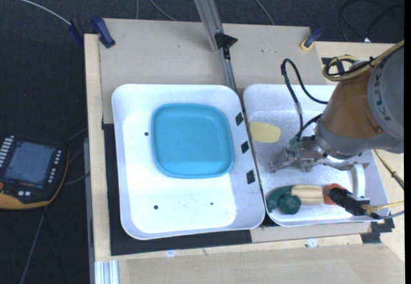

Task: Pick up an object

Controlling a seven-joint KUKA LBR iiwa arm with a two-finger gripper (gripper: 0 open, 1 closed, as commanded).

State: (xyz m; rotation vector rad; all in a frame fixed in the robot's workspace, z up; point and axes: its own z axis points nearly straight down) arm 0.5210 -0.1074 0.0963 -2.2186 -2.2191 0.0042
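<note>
A smooth square blue plate (192, 140) lies in the left bin (128, 167). In the right bin (270, 99), the metal tool (292, 157), grip state unclear, hangs near a pale yellow disc (264, 132) and a green lump (284, 201).

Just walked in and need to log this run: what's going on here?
The grey and orange arm reaches into the right bin, its pincer low over the floor between a yellow piece and a green lump beside a beige brush-like object. Nothing is visibly held yet. The left bin holds a blue tray.
</note>
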